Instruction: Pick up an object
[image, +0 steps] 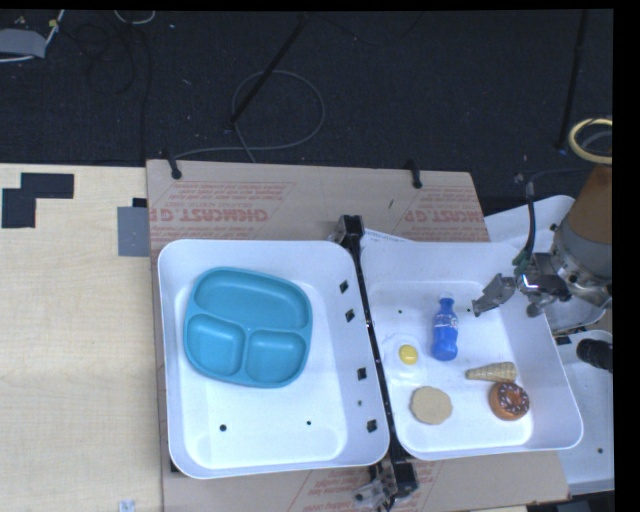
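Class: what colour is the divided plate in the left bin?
The three-compartment plastic plate is light blue, per the camera view.

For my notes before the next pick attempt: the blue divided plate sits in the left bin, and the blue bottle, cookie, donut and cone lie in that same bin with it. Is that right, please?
Not quite. In the camera view the blue divided plate is in the left bin, but the blue bottle, cookie, donut and cone lie in the right bin.
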